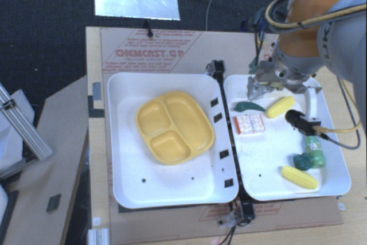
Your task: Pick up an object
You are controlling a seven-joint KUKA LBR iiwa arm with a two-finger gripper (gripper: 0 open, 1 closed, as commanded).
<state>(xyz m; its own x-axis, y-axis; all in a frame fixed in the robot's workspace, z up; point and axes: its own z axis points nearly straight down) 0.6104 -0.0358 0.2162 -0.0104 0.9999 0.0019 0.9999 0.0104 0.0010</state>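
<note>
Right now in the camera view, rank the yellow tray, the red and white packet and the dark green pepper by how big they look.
1. Yellow tray, by far the largest.
2. Red and white packet.
3. Dark green pepper, slightly smaller than the packet.

- We see the grey arm [344,26] entering from the right at the top of the view, bending downward.
- Its orange band [307,17] bulges just above the wrist.
- The wrist points down, carrying the pincer [258,88] low at the arm's left end.
- The pincer's tips look dark and blurred; we cannot make out their spacing from here.
</note>
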